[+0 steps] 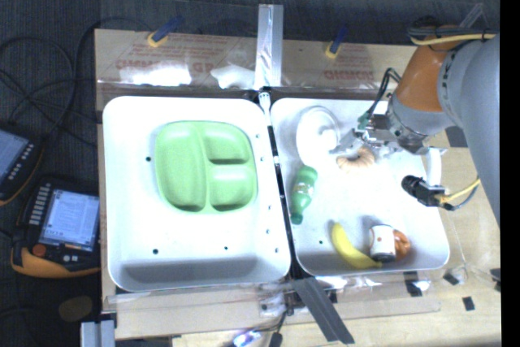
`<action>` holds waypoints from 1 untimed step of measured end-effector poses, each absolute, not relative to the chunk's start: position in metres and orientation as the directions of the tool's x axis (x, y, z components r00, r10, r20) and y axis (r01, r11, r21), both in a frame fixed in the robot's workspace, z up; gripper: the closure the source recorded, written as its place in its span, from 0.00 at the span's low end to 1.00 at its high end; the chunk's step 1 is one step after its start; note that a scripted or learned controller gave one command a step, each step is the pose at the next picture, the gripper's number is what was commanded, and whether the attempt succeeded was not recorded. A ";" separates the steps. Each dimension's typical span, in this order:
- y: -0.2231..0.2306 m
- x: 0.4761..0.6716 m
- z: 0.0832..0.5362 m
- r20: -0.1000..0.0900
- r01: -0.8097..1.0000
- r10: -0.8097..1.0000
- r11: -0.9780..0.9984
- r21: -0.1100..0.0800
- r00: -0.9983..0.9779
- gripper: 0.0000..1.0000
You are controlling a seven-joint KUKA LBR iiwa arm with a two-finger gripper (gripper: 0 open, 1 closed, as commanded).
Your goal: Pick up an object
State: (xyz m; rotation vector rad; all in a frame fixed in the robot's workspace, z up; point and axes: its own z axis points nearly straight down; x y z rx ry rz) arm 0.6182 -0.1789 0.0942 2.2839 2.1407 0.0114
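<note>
My gripper point(363, 140) is low over the upper middle of the right bin point(422, 256), just right of a white cup point(315, 134) lying on its side. A small pinkish-tan object point(357, 161) lies directly beneath the gripper, partly hidden by it. A green bottle point(301, 191) rests along the bin's left wall. A yellow banana point(349, 248) lies near the front edge. Beside it sits a small white and orange item point(386, 241).
The left bin point(130, 248) holds a green divided plate point(205, 165). The grey arm with its orange band point(422, 81) comes in over the right bin's upper right corner. A black cable connector point(418, 188) hangs by the right wall.
</note>
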 end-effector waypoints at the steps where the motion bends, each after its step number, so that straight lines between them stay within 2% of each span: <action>1: -0.177 0.620 0.105 -0.001 0.998 0.998 -0.062 0.016 0.062 1.00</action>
